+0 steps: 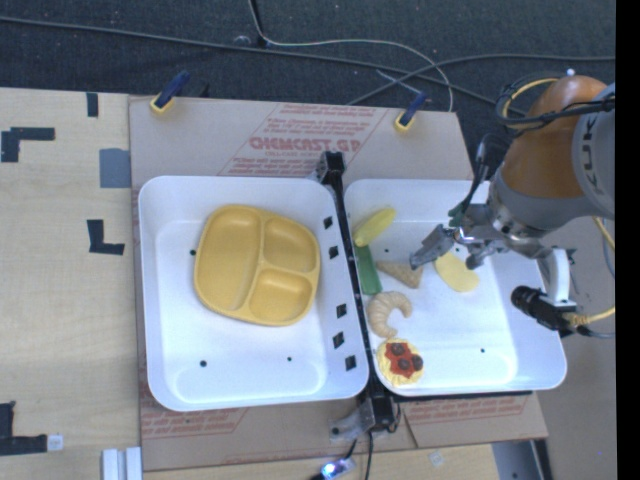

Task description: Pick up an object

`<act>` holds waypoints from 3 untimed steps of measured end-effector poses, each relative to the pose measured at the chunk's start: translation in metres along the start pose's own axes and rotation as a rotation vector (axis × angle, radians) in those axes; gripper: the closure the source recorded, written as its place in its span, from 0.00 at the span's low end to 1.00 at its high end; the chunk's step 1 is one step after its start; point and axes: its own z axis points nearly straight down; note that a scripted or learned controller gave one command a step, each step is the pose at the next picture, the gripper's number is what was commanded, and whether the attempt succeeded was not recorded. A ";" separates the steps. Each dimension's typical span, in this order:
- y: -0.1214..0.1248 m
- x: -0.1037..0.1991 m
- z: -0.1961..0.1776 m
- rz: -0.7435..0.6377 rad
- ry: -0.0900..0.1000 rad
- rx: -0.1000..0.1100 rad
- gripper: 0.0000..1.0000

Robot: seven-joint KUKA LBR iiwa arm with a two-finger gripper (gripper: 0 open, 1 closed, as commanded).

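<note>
Grey two-finger gripper (455,246) of mine over the right white bin (500,368), fingers (432,247) spread apart, gripping nothing, pale yellow round slice (457,274) just beneath, tan wedge (400,273) beside my left fingertip, yellow divided plate (257,264) in left bin (170,348).

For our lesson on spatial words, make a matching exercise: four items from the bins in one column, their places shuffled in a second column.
Things:
1. yellow divided plate
2. croissant
3. pizza slice
4. corn cob

Places:
A. right bin, front corner near the divider
B. left bin
C. right bin, back near the divider
D. right bin, middle, between corn cob and pizza slice

Pairs: 1-B, 2-D, 3-A, 4-C
</note>
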 end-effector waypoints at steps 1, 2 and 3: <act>-0.010 0.002 0.060 0.000 0.000 0.001 0.00; -0.004 0.003 0.100 0.003 0.000 -0.021 0.00; -0.006 0.004 0.091 -0.002 0.000 -0.014 1.00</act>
